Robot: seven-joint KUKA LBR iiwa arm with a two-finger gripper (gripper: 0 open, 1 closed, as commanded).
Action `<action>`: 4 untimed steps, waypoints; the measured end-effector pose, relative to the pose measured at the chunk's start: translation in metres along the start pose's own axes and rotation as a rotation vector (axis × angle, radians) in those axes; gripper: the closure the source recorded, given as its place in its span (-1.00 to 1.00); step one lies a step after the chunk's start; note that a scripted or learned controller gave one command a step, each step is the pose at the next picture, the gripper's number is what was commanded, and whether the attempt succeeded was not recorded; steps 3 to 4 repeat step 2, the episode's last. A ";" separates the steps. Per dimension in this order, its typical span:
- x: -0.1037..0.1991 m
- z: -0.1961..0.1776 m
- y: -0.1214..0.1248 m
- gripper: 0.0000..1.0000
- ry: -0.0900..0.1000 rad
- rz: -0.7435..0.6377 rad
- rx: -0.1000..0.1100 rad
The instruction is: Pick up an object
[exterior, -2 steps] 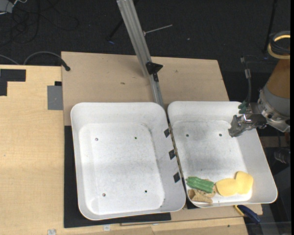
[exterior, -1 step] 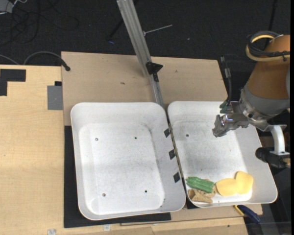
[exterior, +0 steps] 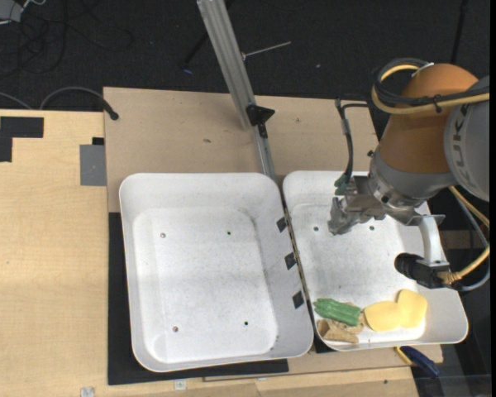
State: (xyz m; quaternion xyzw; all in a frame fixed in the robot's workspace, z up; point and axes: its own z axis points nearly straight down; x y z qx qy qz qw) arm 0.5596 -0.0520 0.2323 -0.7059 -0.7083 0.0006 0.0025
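Yellow object [exterior: 396,313] lies well below the gripper [exterior: 341,224].

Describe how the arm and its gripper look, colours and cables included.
The arm is grey, with a bulging orange band above the wrist. Yellow and black cables loop over the top of that band, and a black cable runs down beside it. The gripper is a small, dark grey metal assembly.

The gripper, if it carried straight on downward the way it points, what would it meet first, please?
Probably the bare floor of the right bin: the gripper hangs over its upper part, well apart from the objects along the bin's near edge. Depth is uncertain.
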 end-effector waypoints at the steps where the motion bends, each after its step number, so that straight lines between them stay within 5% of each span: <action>1: 0.055 -0.008 -0.006 1.00 0.000 -0.001 -0.001; 2: 0.111 0.007 -0.009 1.00 -0.001 -0.001 0.003; 4: 0.111 0.007 -0.009 1.00 -0.001 -0.001 0.003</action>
